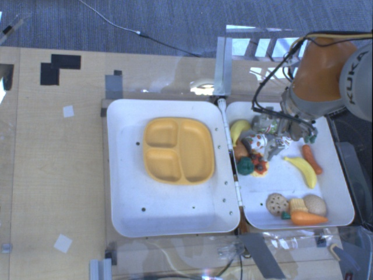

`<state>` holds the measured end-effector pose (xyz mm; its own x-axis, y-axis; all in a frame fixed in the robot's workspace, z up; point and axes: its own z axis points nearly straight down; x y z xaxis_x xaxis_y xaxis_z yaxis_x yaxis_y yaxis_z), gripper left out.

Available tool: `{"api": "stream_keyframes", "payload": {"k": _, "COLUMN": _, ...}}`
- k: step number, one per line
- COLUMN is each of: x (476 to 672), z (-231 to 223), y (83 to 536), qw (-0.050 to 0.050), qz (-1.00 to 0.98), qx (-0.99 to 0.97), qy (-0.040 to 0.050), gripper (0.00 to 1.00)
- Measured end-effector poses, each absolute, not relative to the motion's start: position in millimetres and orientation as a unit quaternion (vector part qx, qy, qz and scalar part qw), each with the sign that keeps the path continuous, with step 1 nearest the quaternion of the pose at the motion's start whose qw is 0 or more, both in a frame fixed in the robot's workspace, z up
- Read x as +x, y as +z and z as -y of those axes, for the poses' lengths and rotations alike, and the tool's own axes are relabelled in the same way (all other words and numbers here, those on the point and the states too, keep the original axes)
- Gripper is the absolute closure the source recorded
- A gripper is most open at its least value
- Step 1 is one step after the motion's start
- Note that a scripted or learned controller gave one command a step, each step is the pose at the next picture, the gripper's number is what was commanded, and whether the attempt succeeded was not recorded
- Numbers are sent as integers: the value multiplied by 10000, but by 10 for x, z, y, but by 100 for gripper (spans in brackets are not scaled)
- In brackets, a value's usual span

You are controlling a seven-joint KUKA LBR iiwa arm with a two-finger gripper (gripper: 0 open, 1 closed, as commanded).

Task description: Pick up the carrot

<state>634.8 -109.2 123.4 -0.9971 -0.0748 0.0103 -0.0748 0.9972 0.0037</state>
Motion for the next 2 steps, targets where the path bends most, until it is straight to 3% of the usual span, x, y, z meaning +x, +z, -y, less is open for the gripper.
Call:
{"api": "stream_keyframes", "payload": {"k": 1, "x": 6194, "z": 1239, "y": 2970, "qw": -124, "qz": 9992, "qx": 382, "qy": 26, "gripper": 0}}
{"api": "stream_keyframes", "payload": {"k": 2, "x": 5385, "z": 1169, "y": 2053, "qw": -14, "qz": 9999, "qx": -105, "qy": -5, "gripper": 0}}
